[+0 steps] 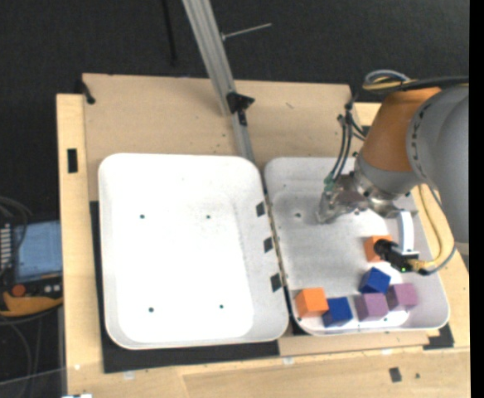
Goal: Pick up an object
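While hand (329,208) hovers: two orange, two blue, two purple blocks.

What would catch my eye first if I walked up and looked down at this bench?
Probably the big grey arm with its orange band, reaching in from the right over the right bin, its gripper low over that bin's bare upper floor. Next, the bright blocks bunched along that bin's near edge: an orange block, blue ones and purple ones. The left bin is a plain white expanse beside them.
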Controlling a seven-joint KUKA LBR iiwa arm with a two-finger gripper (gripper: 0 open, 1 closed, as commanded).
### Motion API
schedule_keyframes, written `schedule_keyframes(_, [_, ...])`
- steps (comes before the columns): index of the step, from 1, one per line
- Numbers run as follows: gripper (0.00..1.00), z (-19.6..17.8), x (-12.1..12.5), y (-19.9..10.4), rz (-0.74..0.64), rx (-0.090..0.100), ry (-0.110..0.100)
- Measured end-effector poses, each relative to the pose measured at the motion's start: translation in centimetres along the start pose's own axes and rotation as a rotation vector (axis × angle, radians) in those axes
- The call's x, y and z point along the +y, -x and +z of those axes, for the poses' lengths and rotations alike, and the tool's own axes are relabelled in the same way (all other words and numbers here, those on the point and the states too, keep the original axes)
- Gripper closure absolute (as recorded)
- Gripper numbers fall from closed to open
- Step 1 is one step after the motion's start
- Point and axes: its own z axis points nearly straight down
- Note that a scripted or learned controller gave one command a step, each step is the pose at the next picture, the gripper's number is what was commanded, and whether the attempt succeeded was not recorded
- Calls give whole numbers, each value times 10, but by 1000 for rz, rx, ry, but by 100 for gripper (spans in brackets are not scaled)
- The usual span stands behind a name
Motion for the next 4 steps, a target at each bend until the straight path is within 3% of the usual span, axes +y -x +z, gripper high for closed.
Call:
schedule_keyframes(3, [100, -165, 14, 3, -14, -1, 2])
schedule_keyframes(4, [100, -161, -4, -53, -16, 0, -4])
